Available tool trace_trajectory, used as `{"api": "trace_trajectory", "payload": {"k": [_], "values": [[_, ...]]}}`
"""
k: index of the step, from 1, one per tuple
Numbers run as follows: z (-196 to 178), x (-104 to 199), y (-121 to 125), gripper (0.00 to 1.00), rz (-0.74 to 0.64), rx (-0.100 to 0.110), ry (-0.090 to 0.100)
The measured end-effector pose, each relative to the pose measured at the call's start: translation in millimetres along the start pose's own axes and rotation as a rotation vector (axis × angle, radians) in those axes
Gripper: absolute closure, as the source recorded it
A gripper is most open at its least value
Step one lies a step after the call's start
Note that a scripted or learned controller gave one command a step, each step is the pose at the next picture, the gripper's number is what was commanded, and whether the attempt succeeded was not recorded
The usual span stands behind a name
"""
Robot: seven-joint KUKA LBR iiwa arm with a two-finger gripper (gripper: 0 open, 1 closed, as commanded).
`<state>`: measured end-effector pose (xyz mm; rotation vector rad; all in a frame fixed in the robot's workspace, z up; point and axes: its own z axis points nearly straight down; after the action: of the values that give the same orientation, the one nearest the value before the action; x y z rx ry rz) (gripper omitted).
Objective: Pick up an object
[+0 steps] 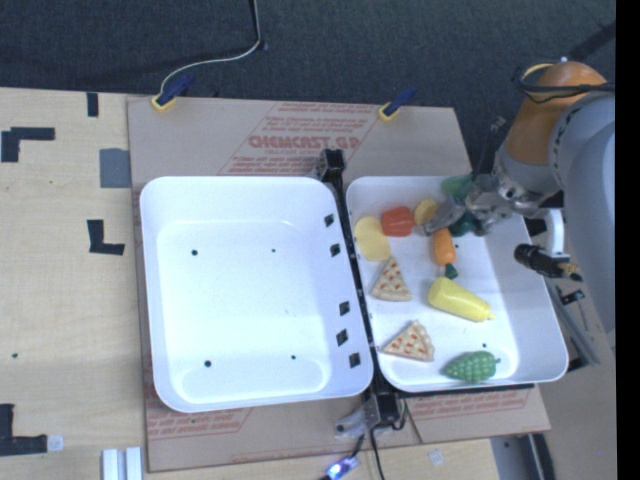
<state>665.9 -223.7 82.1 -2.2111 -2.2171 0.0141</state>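
Note:
The right bin holds several toy foods. A red tomato and a pale yellow round piece lie near its left wall. Lower down are two pizza slices, a yellow pepper and a green vegetable. An orange carrot lies just below my gripper, which hangs low over the bin's upper right part. A small yellow piece sits at the gripper's left and a green piece just above it. Nothing is visibly held.
The left bin stands next to the right one, joined along a black hinge strip. Both rest on a cardboard sheet on the wooden bench. The grey arm with its orange band fills the right side above the bin.

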Motion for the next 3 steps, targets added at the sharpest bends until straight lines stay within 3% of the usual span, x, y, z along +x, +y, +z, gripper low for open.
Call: {"api": "trace_trajectory", "payload": {"k": [3], "values": [[0.0, 0.1, 0.0, 0.00, 0.000, 0.000, 0.000]]}}
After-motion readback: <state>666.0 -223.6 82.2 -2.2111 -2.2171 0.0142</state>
